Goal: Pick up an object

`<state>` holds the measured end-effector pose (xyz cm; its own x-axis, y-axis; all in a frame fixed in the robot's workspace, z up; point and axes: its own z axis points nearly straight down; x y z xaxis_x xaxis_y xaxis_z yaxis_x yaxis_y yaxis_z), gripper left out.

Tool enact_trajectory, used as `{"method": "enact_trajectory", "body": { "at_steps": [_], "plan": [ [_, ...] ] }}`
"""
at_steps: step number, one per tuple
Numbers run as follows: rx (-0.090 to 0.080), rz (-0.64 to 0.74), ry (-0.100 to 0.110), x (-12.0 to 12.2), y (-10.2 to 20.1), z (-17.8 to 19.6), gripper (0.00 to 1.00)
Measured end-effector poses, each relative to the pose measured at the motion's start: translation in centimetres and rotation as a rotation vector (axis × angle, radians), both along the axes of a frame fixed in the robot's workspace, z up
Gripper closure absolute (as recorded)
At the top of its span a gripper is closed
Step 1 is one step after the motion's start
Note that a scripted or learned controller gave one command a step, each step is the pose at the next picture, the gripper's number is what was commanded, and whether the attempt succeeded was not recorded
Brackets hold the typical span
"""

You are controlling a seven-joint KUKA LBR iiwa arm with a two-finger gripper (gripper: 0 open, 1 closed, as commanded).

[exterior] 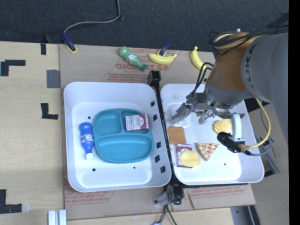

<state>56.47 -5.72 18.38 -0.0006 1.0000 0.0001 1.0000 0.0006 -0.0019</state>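
Grey arm (243, 74) hides the right bin's (248, 175) far side.

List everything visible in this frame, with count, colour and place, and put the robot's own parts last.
left bin: 1, white, left half of the bench
right bin: 1, white, beside the left bin
divided plate: 1, teal, in the left bin
small carton: 1, red and white, on the plate's upper right compartment
bottle: 1, blue with white cap, left of the plate
toast slice: 1, brown, right bin
pizza wedge: 1, tan, right bin
yellow round piece: 1, on a red card, right bin
waffle piece: 1, yellow, right bin
green bottle: 1, behind the bins
bananas: 2, yellow, behind the bins
arm: 1, grey and orange, over the right bin
pincer: 1, metallic, above the toast slice
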Motion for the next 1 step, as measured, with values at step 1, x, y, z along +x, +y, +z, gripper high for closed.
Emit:
{"method": "enact_trajectory", "body": {
  "at_steps": [1],
  "plan": [
    [0.0, 0.001, 0.0, 1.78, 1.36, -0.01, 0.0]
  ]
}}
